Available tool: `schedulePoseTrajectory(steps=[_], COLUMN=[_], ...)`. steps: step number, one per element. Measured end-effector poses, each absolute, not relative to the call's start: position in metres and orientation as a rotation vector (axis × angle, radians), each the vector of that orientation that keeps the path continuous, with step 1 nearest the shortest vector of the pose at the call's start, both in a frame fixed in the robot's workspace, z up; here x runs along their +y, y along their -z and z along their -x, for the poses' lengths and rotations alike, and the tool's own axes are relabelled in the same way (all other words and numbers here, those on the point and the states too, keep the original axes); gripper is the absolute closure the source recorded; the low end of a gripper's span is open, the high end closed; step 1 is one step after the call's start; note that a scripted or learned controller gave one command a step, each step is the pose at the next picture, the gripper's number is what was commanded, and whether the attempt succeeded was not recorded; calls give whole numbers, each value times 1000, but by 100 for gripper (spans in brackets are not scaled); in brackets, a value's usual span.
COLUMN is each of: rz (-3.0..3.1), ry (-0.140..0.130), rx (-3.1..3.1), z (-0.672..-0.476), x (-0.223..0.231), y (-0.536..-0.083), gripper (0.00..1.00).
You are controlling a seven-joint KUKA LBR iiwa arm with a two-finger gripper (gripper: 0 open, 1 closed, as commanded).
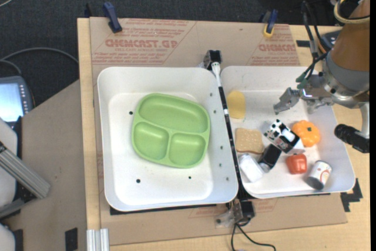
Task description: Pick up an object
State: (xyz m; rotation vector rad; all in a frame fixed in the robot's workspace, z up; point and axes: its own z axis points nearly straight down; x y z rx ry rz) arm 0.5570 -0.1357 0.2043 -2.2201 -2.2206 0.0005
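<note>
The green divided plate (171, 130) is seen in the left bin (111, 120), while to its right, in the right bin (258, 76), the gripper (286, 101) is held open and empty above the yellow piece (236, 104), tan cracker (248, 140) and orange pumpkin (308, 133).

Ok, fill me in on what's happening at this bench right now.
A KUKA arm reaches in over the right bin, its gripper above the bin's bare upper part with nothing visibly held. The small objects sit lower in that bin: a yellow piece, a cracker-like square, an orange pumpkin and a red block. The left bin holds a green divided plate.
</note>
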Motion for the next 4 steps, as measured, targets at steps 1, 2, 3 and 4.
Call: schedulePoseTrajectory(steps=[1,2,3,4], rz=[2217,2219,2223,2224], ry=[-4,5,2,5], rx=[-2216,-2229,-2224,-2226], z=[-513,-479,-480,-481], x=[-104,-53,-54,-54], y=[-161,-303,-309,-319], gripper=[0,0,100,100])
